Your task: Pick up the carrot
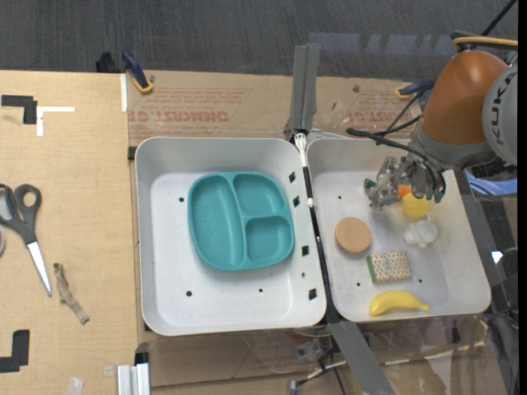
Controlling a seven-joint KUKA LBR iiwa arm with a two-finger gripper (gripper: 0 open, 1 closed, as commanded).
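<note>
— What lay nearest in the right bin (461, 245)?
— I saw a banana (397, 304) by the front rim, open floor to its left.
— And the carrot (403, 192)?
— Farther back, touching the gripper (401, 183); I couldn't tell how wide its jaws stood, nor whether they held it.

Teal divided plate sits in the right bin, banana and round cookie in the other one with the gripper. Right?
Not quite. The camera view shows the teal divided plate in the left bin, not the right. The banana and round cookie are in the right bin, where the gripper is.
</note>
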